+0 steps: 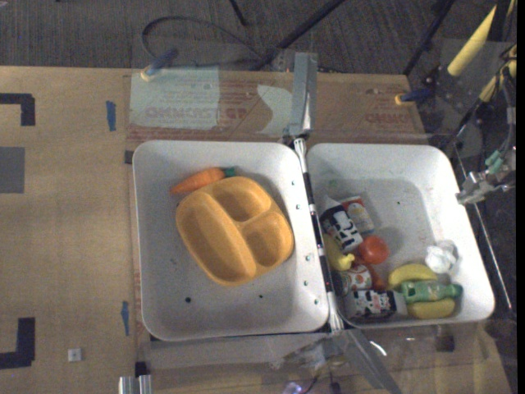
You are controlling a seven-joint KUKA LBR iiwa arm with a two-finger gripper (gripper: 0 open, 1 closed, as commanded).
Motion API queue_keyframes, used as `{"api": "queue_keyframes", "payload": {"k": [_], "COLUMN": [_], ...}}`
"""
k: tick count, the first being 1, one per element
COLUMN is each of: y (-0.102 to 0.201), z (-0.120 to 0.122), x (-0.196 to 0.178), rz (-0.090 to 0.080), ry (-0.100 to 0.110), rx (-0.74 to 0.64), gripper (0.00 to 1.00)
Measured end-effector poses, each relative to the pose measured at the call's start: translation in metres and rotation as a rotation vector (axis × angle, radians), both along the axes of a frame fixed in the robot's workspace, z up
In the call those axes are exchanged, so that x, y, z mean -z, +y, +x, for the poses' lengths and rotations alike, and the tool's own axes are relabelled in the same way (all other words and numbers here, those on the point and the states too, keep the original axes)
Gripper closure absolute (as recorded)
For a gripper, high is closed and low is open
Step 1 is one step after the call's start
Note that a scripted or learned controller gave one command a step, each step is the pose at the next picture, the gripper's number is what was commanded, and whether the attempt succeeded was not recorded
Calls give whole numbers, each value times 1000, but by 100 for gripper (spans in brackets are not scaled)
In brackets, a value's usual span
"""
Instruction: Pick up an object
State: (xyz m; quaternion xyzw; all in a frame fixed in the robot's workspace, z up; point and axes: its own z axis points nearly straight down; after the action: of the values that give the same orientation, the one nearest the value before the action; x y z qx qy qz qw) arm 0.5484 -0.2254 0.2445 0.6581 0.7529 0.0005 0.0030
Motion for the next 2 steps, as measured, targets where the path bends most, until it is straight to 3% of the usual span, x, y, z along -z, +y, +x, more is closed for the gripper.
{"api": "queue_keyframes", "payload": {"k": [1,2], "y": [1,53], "z": [-61,-1], "x": [6,2], "rz": [3,-3], "ry": [5,0], "rx": [-336,-679], "gripper": [100,100]}}
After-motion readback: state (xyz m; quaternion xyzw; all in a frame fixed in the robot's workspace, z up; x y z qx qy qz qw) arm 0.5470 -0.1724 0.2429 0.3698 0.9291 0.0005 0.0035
